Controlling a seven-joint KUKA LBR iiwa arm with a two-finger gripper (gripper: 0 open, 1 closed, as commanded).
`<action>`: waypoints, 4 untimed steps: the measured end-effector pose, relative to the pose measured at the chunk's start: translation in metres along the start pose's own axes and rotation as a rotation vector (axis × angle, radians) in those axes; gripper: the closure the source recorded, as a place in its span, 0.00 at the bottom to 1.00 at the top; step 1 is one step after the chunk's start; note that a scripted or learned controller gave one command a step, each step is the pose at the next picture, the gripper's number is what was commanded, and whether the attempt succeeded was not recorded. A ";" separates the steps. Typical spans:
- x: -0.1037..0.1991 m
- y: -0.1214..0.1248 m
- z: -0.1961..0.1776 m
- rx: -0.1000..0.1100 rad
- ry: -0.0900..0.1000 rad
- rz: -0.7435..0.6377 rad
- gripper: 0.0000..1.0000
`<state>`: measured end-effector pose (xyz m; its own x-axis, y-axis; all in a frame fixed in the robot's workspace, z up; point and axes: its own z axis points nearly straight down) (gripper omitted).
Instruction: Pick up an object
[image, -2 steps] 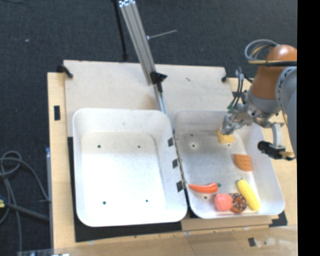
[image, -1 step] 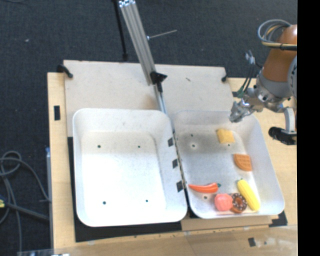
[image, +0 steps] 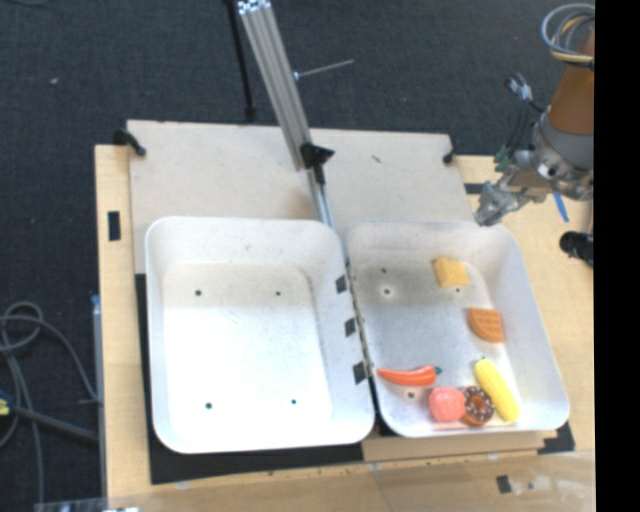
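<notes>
while the arm is waiting beyond the far right corner of the right bin (image: 520, 262), the pick is sitting at its approach stage, by the look of it, with nothing lifted yet.

going left to right: the left bin (image: 165, 300) is lying beside its neighbour; in the right bin an orange chilli (image: 406, 376) and a pink round piece (image: 447, 404) are resting near the front wall, a yellow block (image: 451, 272) is sitting toward the back, an orange-brown wedge (image: 486, 323) is lying mid-right, a dark speckled piece (image: 479, 404) is touching a yellow cob (image: 497, 389). the gripper (image: 492, 206) is hovering outside the rim; whether it is released or clenched, i cannot tell. the next move is calling for a reach inward and down, probably over the yellow block, nearest and well apart from the rest.
</notes>
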<state>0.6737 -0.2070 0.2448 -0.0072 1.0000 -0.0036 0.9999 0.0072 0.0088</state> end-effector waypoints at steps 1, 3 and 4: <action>0.044 -0.006 -0.009 0.007 0.003 0.002 1.00; 0.156 -0.008 -0.001 0.008 0.005 0.001 1.00; 0.212 -0.013 0.008 0.009 0.005 0.001 1.00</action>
<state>0.6589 0.0053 0.2363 -0.0067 1.0000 0.0017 1.0000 0.0067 -0.0007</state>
